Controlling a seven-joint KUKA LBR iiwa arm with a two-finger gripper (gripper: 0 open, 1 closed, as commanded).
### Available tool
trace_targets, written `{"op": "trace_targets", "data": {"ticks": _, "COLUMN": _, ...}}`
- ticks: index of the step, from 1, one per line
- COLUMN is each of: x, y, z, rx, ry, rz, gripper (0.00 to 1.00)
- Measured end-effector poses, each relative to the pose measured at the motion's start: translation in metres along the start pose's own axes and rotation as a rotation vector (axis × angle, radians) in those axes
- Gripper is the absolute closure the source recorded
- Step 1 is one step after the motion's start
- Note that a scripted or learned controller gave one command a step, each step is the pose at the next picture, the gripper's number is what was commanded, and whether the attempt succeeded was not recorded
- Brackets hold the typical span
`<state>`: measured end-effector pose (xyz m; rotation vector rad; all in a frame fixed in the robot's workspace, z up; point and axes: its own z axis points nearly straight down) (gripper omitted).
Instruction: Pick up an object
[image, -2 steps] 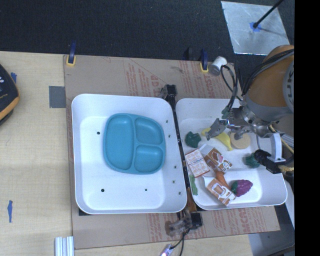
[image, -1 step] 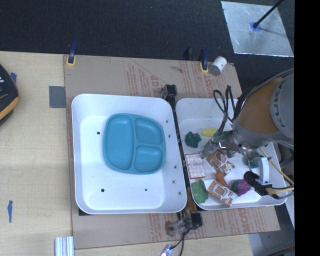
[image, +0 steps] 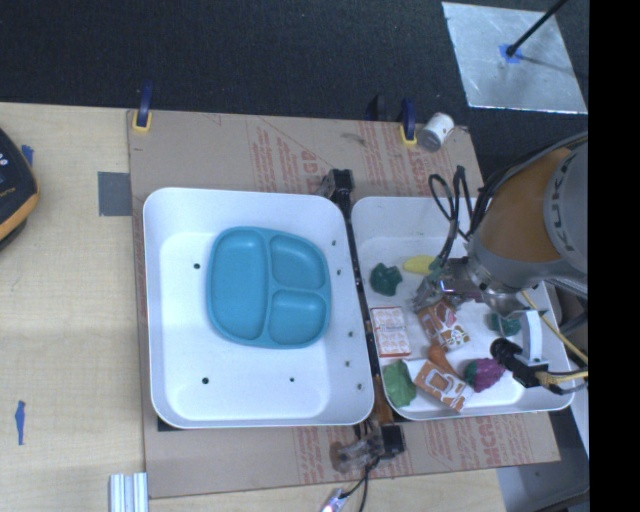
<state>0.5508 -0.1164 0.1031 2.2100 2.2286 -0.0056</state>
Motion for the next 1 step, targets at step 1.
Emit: {"op": "trace_targets", "data": {"ticks": 1, "x": 0.0606, "y": 0.0046, "z": -0.1089, "rx": 0.002, "ry": 0.005, "rz": 0.004, "gripper": 1.00}}
